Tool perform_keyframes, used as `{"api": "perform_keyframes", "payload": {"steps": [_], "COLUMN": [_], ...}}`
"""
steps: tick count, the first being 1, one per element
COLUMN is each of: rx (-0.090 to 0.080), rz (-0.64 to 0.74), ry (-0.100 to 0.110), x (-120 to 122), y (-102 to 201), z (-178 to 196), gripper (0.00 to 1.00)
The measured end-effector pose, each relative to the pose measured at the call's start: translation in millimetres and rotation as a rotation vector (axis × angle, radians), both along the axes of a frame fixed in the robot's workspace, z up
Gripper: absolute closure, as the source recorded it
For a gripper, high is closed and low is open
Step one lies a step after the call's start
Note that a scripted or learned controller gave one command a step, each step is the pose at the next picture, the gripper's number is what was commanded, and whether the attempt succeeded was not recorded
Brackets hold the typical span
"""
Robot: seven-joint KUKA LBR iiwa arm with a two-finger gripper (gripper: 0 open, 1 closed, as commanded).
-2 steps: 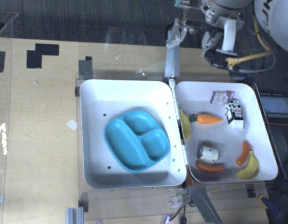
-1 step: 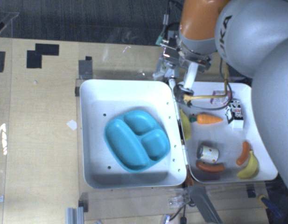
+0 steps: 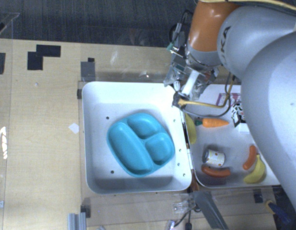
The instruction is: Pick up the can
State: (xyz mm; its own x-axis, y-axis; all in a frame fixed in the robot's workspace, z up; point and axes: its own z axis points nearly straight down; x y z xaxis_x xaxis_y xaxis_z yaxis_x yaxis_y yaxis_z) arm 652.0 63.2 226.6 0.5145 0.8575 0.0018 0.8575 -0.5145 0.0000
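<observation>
- We see the can (image 3: 214, 156) lying in the right bin (image 3: 234, 133), beside a sausage (image 3: 216, 171).
- Our gripper (image 3: 181, 99) hovers apart, near the rim; we cannot tell its jaw state.
- We risk grabbing the sausage instead.

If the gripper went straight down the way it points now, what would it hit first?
Probably the shared rim between the two bins, or the yellow item beside it; depth is unclear. The gripper sits well short of the can.

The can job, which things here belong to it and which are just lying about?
Job: can lying in the right bin; gripper near the bins' shared edge.
Lying about: blue divided plate in the left bin, carrot, banana, two sausages.
</observation>
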Motion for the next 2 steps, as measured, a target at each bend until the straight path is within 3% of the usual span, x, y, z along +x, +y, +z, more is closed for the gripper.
{"api": "perform_keyframes", "payload": {"steps": [1,2], "rx": [0.000,0.001], "rz": [-0.244,-0.530], "ry": [-0.004,-0.001], "x": [17.5,5.7], "y": [-29.3,-54.8], "z": [10.2,-2.0], "gripper": [0.00,0.00]}}
